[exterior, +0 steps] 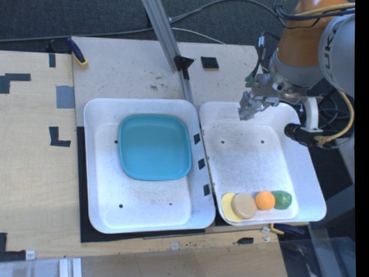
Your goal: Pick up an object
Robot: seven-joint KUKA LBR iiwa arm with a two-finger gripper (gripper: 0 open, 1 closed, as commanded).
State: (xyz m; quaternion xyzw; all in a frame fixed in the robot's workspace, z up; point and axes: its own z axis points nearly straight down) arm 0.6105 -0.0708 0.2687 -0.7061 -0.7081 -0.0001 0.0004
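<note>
Yellow, tan, orange and green: you see four small objects in a row along the near edge of the right bin (300, 172): a yellow disc (228, 206), a beige round piece (244, 205), an orange ball (265, 201) and a green ball (282, 199). In the left bin (95, 154) lies a blue plate (154, 146). Farther back, the gripper (249, 109) hangs over the right bin's far edge, well apart from the objects; open or closed, you cannot tell.

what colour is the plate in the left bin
Light blue, a turquoise shade. The plate shows best in the camera view, lying flat in the left bin.
</note>
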